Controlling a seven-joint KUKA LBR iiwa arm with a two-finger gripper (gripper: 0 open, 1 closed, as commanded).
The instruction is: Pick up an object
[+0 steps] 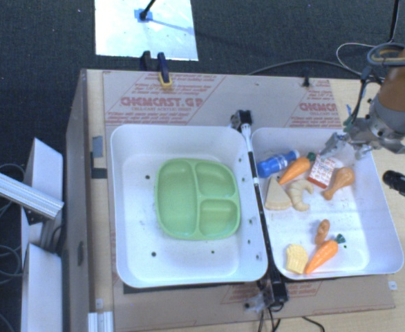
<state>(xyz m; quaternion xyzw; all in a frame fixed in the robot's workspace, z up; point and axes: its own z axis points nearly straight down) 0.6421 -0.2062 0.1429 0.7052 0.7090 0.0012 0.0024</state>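
Note:
The right bin (379, 216) holds several toy foods: a blue bottle (276, 163), a carrot (296, 169), a red and white carton (323, 172), a chicken drumstick (339, 180), a beige bread slice (278, 197) and a pale peanut-like piece (300, 197). Near its front lie a second carrot (323, 254), a yellow corn piece (296, 258) and a small orange piece (323, 229). My gripper (345, 144) hangs over the bin's back right part, just above the carton and drumstick, with nothing seen between its fingers.
The left bin (130, 185) holds a green divided plate (197, 199). A divider rail (253, 178) runs between the bins. The arm's grey and orange wrist (399, 92) comes in from the right, with cables behind it.

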